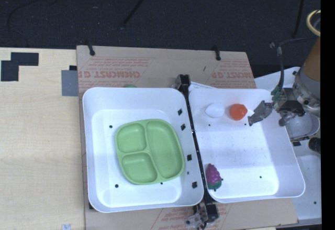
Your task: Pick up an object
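Two white bins sit side by side on the bench. Nearest in the right bin (272,171), a purple fruit (213,175) lies against its near-left wall. Farther back, a white egg-shaped object (214,110) sits just beside an orange ball (237,111). Right of that ball the pincer (260,112) hovers; whether it is open I cannot tell, and nothing shows between its tips. Left of the right bin, the other bin (99,145) holds a green divided plate (149,151)

Two white bins: left bin (99,119) containing a green three-compartment plate (149,150); right bin (282,171); cardboard sheet (157,69) beneath.

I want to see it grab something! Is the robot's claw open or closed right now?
Gripper: cannot be told; it sits just right of the orange ball.
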You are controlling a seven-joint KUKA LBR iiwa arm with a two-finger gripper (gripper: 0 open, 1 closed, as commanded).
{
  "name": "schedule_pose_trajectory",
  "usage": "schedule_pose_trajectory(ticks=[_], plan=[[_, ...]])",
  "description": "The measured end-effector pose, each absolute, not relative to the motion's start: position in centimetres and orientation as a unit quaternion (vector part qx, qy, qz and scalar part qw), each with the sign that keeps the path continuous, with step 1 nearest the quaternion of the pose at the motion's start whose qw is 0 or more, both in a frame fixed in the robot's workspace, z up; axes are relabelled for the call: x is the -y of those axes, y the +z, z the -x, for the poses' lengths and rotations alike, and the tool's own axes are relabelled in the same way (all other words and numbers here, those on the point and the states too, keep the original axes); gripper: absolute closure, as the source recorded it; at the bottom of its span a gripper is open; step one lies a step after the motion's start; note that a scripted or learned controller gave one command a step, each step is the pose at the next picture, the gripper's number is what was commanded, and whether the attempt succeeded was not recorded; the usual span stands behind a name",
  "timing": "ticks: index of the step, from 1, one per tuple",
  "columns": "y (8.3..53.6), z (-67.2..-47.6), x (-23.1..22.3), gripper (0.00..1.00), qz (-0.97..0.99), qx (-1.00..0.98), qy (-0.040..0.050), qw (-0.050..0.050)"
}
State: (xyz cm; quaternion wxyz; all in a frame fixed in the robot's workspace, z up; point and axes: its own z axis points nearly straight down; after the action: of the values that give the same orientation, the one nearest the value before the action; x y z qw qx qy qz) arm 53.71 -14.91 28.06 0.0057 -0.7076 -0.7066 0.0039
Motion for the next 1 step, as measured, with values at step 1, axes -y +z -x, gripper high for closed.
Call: schedule_pose_trajectory(ticks=[1], plan=[[28.63, -53.87, 14.91, 0.00, 0.707, 0.707, 0.0009, 0.001]])
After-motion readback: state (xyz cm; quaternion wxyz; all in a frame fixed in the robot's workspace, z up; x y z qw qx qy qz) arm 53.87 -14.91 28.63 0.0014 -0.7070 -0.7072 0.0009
